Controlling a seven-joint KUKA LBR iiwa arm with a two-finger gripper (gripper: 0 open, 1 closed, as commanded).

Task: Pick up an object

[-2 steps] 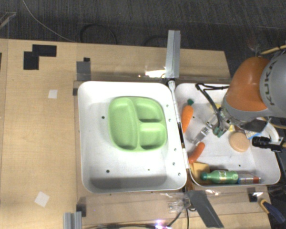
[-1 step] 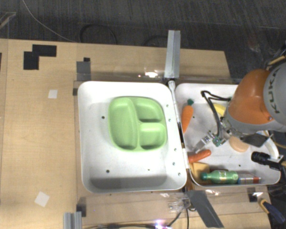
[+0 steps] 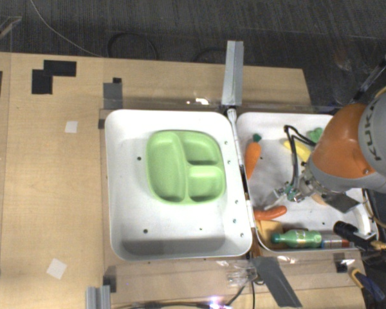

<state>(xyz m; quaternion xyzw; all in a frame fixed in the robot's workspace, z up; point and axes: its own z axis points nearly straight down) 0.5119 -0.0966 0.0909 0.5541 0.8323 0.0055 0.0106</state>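
While the gripper [image 3: 294, 192] hangs low in the right bin [image 3: 270, 124], nothing shows between its fingers; their state cannot be told.

Candidate objects lie around it: a carrot [image 3: 251, 158], orange with a green top, at 10 o'clock near the bin's left wall; a red-orange sausage-shaped piece [image 3: 271, 213] at 7 o'clock, just beside; a green bottle [image 3: 298, 239] lying flat at 6 o'clock. A green divided plate [image 3: 183, 166] sits in the left bin [image 3: 125, 192] at 9 o'clock.

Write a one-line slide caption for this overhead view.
Arm reaches into right bin near a carrot; green tray sits in left bin.
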